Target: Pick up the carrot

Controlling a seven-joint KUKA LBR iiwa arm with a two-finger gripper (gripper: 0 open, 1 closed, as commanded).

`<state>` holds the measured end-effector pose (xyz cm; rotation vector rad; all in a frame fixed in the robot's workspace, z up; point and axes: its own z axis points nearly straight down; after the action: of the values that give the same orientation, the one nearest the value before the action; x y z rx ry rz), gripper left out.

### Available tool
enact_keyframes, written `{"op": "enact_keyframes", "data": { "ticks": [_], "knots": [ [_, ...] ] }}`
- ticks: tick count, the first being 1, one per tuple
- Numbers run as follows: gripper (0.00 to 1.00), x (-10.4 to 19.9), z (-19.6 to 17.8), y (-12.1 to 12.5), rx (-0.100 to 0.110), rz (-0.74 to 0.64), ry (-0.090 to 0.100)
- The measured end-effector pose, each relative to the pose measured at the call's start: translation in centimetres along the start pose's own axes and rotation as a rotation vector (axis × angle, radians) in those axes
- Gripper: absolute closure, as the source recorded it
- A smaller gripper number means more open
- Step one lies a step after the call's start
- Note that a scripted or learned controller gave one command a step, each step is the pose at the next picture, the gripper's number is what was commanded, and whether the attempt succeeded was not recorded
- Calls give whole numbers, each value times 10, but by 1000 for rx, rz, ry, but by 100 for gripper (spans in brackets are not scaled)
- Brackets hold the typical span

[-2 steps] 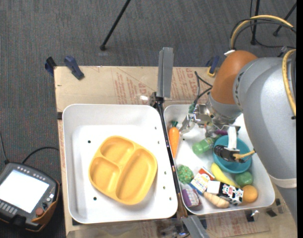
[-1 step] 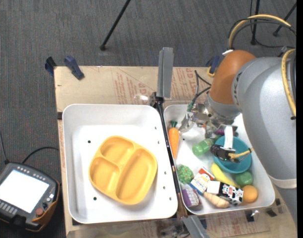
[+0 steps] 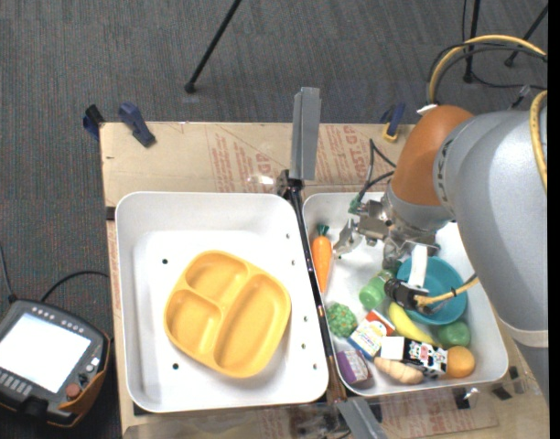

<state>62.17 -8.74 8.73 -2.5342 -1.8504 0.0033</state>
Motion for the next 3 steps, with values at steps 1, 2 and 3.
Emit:
{"op": "enact_keyframes", "data": {
  "ticks": [1,2,3],
  "knots": [
    [0,8,0,8,-1,161,0],
    [0,-2,-1,-20,-4,250,2],
    [0,12,1,18,1,461,-1]
  ]
}}
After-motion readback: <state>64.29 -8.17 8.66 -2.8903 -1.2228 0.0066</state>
